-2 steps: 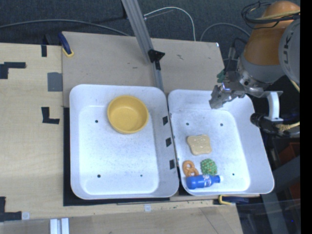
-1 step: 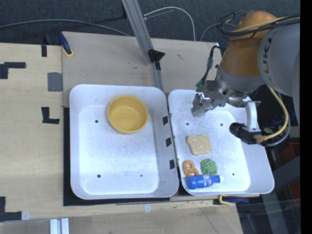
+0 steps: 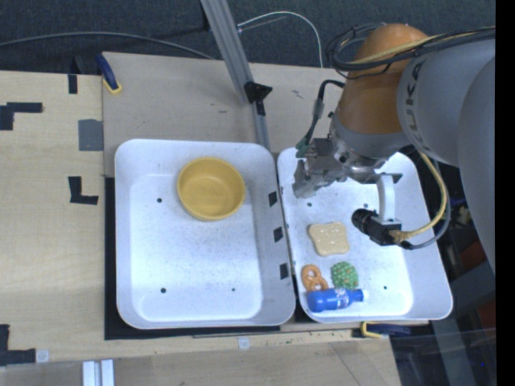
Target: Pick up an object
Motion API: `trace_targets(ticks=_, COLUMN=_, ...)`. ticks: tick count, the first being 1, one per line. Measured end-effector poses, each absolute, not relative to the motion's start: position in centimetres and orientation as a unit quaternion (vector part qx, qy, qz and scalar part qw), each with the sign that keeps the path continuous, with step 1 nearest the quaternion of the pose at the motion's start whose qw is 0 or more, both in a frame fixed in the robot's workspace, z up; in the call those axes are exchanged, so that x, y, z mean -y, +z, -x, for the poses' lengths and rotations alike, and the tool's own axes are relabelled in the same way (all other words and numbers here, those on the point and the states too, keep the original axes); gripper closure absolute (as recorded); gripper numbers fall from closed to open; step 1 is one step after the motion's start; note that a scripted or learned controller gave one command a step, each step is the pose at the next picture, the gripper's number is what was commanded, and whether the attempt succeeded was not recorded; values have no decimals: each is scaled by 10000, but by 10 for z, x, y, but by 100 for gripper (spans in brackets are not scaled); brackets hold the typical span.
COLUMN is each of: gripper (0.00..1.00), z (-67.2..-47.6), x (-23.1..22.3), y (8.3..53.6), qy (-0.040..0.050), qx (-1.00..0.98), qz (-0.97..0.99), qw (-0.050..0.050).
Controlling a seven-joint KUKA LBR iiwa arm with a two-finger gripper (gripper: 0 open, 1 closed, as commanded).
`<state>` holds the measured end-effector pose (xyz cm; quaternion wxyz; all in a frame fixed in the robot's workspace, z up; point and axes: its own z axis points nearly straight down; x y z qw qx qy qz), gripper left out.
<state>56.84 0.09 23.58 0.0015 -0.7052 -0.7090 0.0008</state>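
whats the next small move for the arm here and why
Probably shift the gripper toward the near end of the right bin and lower it over the toast slice. The gripper hangs above bare bin floor at the far end with nothing seen between its fingers, while the toast, pretzel, green piece and blue bottle lie nearer.

A yellow bowl (image 3: 211, 187) sits in the left bin (image 3: 145, 296). The gripper (image 3: 308, 185) hangs over the right bin (image 3: 426, 284), near the toast (image 3: 328, 237).
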Motion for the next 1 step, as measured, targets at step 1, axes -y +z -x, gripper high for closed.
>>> trace_targets(ticks=1, gripper=100, z=-554, x=-51, y=242, qy=4, qx=7096, qz=7046, qw=17)
